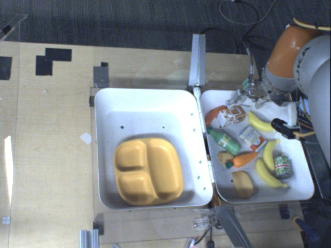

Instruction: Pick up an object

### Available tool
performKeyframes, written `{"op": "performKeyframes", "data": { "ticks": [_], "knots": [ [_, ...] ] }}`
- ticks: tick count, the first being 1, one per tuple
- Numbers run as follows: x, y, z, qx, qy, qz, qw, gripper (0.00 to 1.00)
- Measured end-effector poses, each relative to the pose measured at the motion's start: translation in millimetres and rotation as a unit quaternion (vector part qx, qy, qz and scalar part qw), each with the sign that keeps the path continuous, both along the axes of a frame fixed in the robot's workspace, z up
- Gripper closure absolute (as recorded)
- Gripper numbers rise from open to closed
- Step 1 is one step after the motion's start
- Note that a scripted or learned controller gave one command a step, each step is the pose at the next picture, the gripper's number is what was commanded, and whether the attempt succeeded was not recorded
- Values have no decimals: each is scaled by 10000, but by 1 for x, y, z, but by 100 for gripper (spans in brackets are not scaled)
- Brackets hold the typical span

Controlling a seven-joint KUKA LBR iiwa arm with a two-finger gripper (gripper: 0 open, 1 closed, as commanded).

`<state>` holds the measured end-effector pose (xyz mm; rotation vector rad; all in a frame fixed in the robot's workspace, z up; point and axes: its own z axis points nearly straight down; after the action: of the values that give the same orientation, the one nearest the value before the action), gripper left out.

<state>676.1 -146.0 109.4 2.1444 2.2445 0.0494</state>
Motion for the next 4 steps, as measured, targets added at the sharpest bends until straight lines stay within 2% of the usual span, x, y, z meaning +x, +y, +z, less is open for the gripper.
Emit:
{"op": "performKeyframes", "data": {
  "ticks": [1,2,3,4],
  "knots": [
    [-26,-10,1,-31,-42,184,9998,0],
    [-46,-1,1,-48,-58,23,10000,0],
    [-42,2,16,-33,-110,51,9999,100],
    [-76,29,118,50,210,-1601,9869,100]
  ]
}}
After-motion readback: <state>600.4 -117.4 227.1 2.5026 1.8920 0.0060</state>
